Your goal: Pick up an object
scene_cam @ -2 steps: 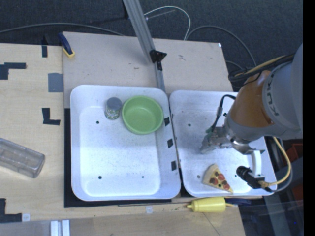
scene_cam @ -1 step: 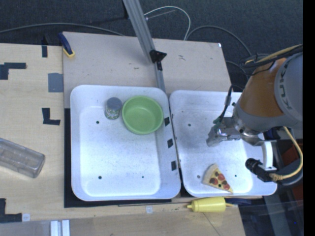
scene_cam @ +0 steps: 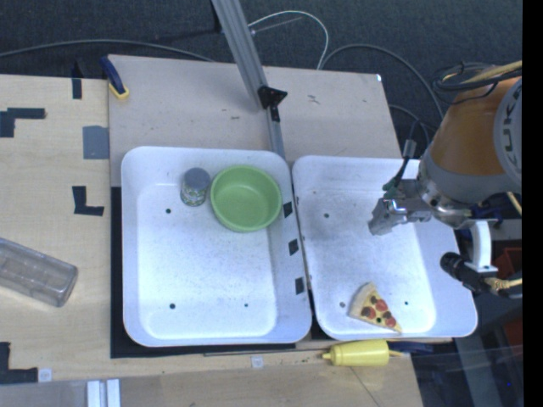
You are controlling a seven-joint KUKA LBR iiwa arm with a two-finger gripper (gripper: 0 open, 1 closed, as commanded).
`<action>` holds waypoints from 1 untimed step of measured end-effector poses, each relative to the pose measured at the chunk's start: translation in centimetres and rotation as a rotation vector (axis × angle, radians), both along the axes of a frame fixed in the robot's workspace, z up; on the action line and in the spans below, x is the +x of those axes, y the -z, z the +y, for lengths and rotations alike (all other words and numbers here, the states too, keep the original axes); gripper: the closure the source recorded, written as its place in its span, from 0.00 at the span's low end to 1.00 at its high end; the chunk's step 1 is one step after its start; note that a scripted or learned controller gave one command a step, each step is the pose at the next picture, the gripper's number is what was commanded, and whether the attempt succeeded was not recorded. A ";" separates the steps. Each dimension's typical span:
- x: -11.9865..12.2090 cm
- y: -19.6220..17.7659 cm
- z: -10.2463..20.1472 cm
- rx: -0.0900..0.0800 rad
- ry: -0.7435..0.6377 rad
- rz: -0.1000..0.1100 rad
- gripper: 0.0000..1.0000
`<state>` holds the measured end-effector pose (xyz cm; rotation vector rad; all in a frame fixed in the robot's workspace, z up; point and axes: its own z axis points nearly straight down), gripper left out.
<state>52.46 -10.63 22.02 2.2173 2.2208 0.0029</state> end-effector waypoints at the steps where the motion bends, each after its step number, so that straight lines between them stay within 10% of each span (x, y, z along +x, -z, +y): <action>1: 0.0 -1.0 0.0 0.001 0.001 0.005 1.00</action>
